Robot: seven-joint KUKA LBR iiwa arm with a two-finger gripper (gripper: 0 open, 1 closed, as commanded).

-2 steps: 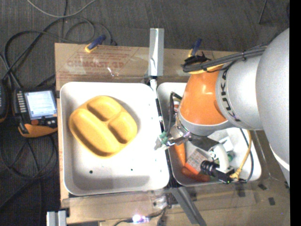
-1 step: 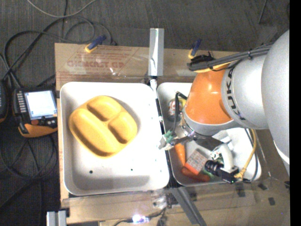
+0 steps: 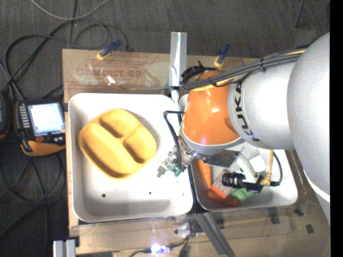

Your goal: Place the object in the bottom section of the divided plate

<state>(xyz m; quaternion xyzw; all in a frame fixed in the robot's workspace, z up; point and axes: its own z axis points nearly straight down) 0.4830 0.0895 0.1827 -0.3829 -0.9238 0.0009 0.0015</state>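
Now lift hand (image 3: pixel 172 167), grip state impossible to tell, clear of bin (image 3: pixel 128 208) wall; then aim squarely over plate (image 3: pixel 118 142) bottom section.

White bins: two, the left bin (image 3: pixel 80 197) and the right bin (image 3: pixel 286 197), side by side. Yellow divided plate (image 3: pixel 118 142): one, with three sections. Orange carrot-shaped item (image 3: pixel 204 172): one; green item (image 3: pixel 242 194): one; handheld screen unit (image 3: pixel 44 118): one.

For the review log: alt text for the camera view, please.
A grey arm with an orange band reaches from the right over two white bins. A yellow divided plate lies in the left bin; carrot-like and green items sit in the right bin.
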